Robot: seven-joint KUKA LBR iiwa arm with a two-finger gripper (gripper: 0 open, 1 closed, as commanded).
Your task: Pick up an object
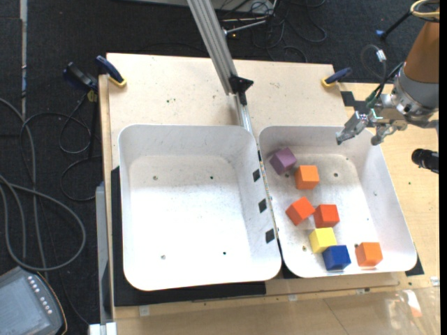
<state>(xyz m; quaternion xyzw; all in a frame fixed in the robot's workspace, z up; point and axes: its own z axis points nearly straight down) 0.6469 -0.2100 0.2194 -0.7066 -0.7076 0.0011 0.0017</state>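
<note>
Nearest the front of the right bin [401, 218]: one blue cube [336, 257], one yellow cube [322, 239]. Four orange cubes scattered through it: [369, 254], [326, 216], [300, 210], [306, 176]. Farther back, one purple cube [283, 160]. Beyond, the gripper [361, 132] hovers over the far rim, fingers spread, pinching nothing. Left bin [140, 187] alongside.

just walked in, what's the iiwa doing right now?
Pick attempt, nothing grabbed yet. The pincer hangs open over the upper right edge of the right bin, with nothing between its fingers. All the blocks sit in that bin: a purple block, four orange ones, a yellow block and a blue block. The purple block and the orange block beside it lie closest to the pincer.
</note>
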